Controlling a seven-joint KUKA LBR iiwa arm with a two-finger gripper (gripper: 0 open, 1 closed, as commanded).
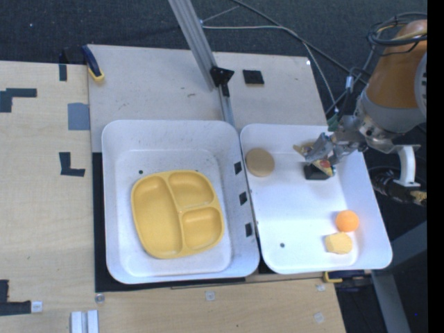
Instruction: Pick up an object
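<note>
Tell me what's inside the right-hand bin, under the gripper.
Under the gripper in the right bin sits a small dark object with reddish bits, partly covered, so its shape is unclear.

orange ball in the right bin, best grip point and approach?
Grip the orange ball across its widest middle, coming straight down from above. It is round, so any axis works, but the yellow block sits close below it and the bin wall to its right; probably close the gripper left-right.

right bin (298, 255) middle lies open between tan disc (260, 162), orange ball (347, 221) and yellow block (338, 243).
</note>
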